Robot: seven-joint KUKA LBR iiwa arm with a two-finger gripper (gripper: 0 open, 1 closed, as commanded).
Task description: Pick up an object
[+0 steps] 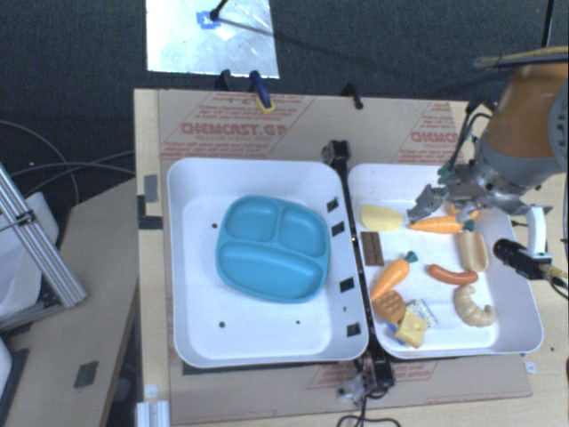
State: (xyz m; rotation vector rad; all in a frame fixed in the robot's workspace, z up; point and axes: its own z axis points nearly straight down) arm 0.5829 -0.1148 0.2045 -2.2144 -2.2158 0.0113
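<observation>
My gripper (pixel 437 199) hangs over the far part of the right bin (pixel 526 326), just above an orange carrot (pixel 437 225) that lies flat. A pale yellow piece (pixel 380 217) lies to the carrot's left. A hot dog bun (pixel 473 250) and a red sausage (pixel 452 274) lie nearer the front. A second carrot with a green top (pixel 391 276) lies beside a brown bar (pixel 372 249). A croissant-like piece (pixel 471 305), a cookie (pixel 388 305) and a yellow wedge (pixel 412 329) sit at the front. Nothing shows as held.
The left bin (pixel 191 327) holds a blue divided plate (pixel 273 247). A black divider with clips (pixel 348 238) runs between the bins. The arm's grey and orange body (pixel 524 123) looms over the right bin's far right corner. A black part (pixel 516 256) sticks out at the right wall.
</observation>
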